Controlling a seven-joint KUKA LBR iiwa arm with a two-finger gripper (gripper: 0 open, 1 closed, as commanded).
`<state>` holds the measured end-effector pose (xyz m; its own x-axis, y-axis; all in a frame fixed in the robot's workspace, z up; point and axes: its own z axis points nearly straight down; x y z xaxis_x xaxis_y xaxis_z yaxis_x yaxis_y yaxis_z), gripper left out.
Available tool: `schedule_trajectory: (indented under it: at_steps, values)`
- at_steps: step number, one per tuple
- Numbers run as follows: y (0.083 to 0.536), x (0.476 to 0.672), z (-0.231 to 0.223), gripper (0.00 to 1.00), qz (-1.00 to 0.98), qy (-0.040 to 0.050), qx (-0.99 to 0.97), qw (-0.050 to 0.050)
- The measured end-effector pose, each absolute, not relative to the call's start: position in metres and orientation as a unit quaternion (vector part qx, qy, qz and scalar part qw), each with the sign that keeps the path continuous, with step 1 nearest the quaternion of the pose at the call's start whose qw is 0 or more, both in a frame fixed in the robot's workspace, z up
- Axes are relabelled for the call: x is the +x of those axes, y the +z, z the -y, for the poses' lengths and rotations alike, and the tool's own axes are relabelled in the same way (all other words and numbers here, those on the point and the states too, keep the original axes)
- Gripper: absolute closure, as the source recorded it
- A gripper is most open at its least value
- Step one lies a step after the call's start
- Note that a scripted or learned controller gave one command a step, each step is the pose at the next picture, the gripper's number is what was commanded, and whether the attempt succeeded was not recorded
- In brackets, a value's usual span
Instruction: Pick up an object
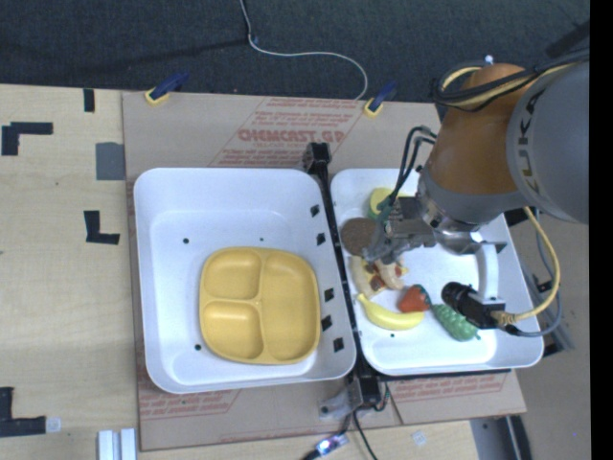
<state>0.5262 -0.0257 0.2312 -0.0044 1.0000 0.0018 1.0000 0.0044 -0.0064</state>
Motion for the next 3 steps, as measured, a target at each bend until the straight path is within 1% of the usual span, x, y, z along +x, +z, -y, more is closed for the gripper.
schedule_trajectory:
  at_steps: [1, 2, 3]
  values:
    - [0.224, 0.496, 0.012, 1.0, 0.708, 0.0027, -0.707, 0.003]
    - [0.215, 0.502, -0.002, 1.0, 0.708, 0.0023, -0.706, 0.002]
    - [0.215, 0.508, 0.001, 1.0, 0.708, 0.0017, -0.706, 0.002]
